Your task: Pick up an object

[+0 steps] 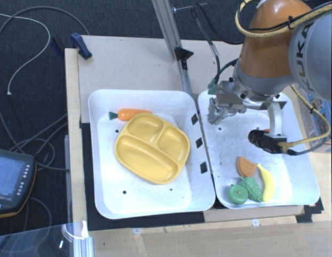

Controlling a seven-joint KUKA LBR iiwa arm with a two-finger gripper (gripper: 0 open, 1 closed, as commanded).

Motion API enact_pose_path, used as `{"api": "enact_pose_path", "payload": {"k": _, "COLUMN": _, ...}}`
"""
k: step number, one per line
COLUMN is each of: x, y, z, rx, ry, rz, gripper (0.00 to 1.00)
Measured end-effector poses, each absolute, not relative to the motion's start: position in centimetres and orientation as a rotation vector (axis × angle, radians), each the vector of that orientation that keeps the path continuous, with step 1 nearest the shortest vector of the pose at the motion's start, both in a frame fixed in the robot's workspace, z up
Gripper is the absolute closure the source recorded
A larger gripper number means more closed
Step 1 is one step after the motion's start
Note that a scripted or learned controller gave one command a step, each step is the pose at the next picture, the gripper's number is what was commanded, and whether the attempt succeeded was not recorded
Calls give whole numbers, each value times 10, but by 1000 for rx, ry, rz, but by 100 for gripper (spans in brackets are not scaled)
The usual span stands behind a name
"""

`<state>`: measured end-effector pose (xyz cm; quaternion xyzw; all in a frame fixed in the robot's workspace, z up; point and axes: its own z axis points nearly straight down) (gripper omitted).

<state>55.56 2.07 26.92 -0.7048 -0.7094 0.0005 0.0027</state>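
My gripper [216, 116] hangs over the far-left corner of the right bin [225, 143], open, with nothing between its fingers. In that bin's near part lie a small orange waffle-like piece [246, 167], a yellow banana [267, 182], a green knobbly piece [253, 188] and a green round piece [238, 194], all packed close together and well away from the gripper. The left bin [102, 159] holds a yellow divided plate [152, 148] and an orange carrot [131, 113] just behind it.
A grey metal post [171, 31] rises from the bench behind the two bins. A black fitting with a yellow cable [266, 141] hangs off the arm over the right bin. Cables and a tablet [10, 178] lie on the floor to the left.
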Motion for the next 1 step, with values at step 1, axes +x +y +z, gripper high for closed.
{"api": "enact_pose_path", "payload": {"k": 1, "x": 536, "y": 72, "z": 258, "rx": -2211, "ry": -2225, "rz": 2, "gripper": 100}}
